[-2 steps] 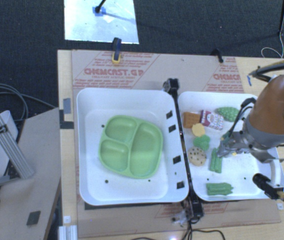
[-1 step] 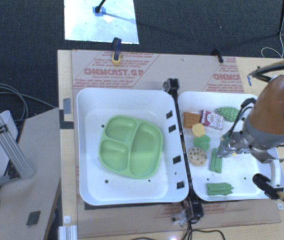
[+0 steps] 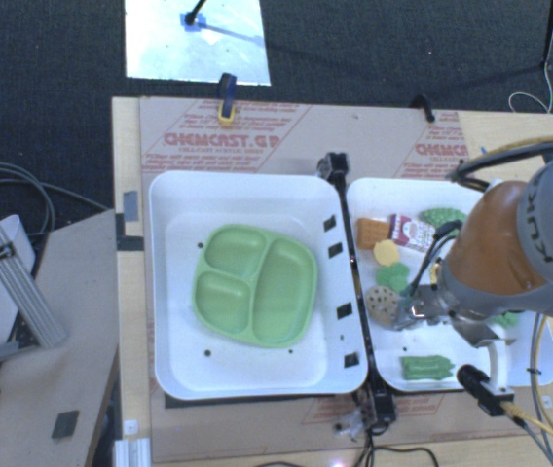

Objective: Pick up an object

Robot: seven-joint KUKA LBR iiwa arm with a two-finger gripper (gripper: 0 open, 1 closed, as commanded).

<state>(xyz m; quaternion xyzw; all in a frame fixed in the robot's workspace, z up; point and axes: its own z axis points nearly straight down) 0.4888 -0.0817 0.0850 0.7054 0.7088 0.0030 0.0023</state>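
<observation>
While the arm [image 3: 510, 251] hangs low over the right bin [image 3: 547, 366], nothing in the picture shows an object lifted, so I judge the pick as not yet done: the reach looks made, the grasp and the lift are left.

Nearest the bottom of the frame, in the lower part of the right bin, lies a green pickle-shaped toy [image 3: 424, 367], well clear of the arm. Just above it, at centre right, the jaws [image 3: 415, 309] sit down among the toys. Their metal tip lies beside a brown speckled cookie [image 3: 383, 305] and may be touching it, though I cannot tell. How far the jaws are parted is also beyond telling, since the wrist and cables cover them; no object can be seen between them.

Further up the same bin come a round green piece [image 3: 391, 277], a yellow ball [image 3: 386, 253], an orange block [image 3: 372, 231], a red and white packet [image 3: 414, 232] and a green leafy piece [image 3: 442, 217] near the upper wall. Any of these 6 could serve as the object; the cookie is closest to the jaws.

To the left, at frame centre, the left bin [image 3: 174, 290] holds 1 green divided tray [image 3: 255, 285], far from the arm. Beyond both bins the worktop [image 3: 286, 139] runs toward the top of the frame.
</observation>
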